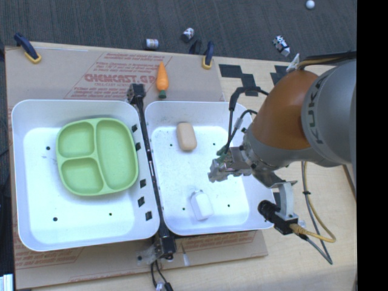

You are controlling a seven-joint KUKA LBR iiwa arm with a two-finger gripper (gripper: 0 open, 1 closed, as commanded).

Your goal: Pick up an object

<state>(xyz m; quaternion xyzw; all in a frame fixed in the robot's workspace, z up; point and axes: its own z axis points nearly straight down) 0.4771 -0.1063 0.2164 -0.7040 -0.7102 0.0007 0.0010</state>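
You have the gripper low over the right-hand bin, right of the frame's centre, with the arm's orange band bulking above it. Whether it is parted or closed you cannot tell from here; the tool reads as a small grey cluster and nothing shows clamped in it.

Your candidates both lie in that right bin. The tan oblong object lies toward the bin's upper middle, up and left of the gripper and apart from it. The white object lies near the bin's lower edge, below and slightly left of the gripper; it is hard to read against the white floor. The gripper sits between the two, touching neither, so you might judge it positioned for a descent rather than a lift.

The left bin holds a green divided plate with three compartments. A small orange carrot-shaped piece lies outside the bins, on the cardboard at upper centre, out of the working area.
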